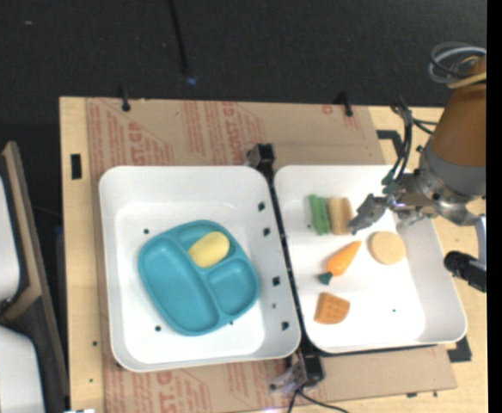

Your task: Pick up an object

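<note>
The right bin [406, 317] holds several small items. A green piece [319, 213] and a tan roll [339, 215] lie side by side near its far-left part. An orange carrot [344, 258] lies at the middle, a round tan disc [387, 248] to its right, and an orange waffle-like wedge [332, 309] nearer the front. My gripper [388, 215] hovers over the bin's far-right part, just beyond the disc and right of the tan roll. It is open, with nothing between its fingers; one grey finger [365, 214] points toward the roll.
The left bin [122, 317] holds a blue divided plate [178, 295] with a yellow lump [208, 249] in its far compartment. A black divider [275, 231] separates the bins. The arm's orange band [462, 132] rises at the right edge.
</note>
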Robot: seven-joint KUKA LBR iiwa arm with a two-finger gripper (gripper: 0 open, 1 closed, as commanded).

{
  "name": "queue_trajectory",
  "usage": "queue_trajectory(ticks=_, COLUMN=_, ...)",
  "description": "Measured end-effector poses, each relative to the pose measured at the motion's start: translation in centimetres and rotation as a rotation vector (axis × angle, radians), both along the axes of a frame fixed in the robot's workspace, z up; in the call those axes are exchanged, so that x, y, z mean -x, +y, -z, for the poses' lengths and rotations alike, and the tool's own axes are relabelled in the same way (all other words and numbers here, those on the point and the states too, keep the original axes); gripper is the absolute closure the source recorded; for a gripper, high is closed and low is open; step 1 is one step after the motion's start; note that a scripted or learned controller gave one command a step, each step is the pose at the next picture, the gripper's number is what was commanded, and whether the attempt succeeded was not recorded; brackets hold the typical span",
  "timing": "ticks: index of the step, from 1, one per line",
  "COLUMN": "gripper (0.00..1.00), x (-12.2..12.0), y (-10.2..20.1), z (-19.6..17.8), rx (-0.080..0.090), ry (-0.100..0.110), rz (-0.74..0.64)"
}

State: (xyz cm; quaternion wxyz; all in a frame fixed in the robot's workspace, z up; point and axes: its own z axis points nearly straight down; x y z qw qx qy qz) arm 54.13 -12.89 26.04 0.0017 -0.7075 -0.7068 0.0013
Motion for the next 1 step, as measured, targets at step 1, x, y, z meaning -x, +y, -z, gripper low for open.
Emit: queue_trajectory(ticks=1, gripper=0.0, x=-0.09, y=0.01, z=-0.26, rx=0.001, ry=-0.005, rz=-0.001)
